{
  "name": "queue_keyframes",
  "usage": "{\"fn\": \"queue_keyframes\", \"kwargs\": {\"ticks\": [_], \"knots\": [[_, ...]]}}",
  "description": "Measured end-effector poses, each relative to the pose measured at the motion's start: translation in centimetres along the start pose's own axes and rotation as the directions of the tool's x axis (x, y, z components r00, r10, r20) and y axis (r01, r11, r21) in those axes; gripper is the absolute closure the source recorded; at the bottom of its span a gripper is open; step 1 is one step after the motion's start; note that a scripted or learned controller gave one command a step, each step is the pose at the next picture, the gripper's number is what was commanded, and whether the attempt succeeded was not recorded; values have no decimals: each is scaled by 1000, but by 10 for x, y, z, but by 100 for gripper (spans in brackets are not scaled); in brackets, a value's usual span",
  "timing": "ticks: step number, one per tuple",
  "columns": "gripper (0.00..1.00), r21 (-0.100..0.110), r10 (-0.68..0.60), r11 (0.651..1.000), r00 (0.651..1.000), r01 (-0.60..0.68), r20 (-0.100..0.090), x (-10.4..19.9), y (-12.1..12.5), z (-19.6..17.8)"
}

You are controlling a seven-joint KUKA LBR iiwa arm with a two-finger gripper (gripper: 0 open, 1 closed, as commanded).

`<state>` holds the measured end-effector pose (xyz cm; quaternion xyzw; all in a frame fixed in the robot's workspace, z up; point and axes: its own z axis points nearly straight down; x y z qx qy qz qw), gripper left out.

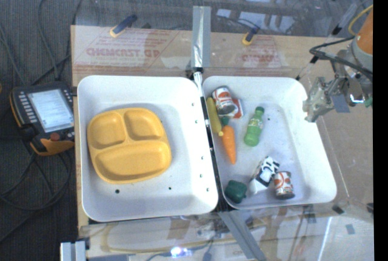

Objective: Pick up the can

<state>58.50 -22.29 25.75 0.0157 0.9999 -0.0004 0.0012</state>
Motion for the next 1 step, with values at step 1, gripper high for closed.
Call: {"fn": "queue_keyframes", "kwargs": {"ticks": [1], "knots": [[100,0,-104,995,995,104,3,-24,1,-84]]}}
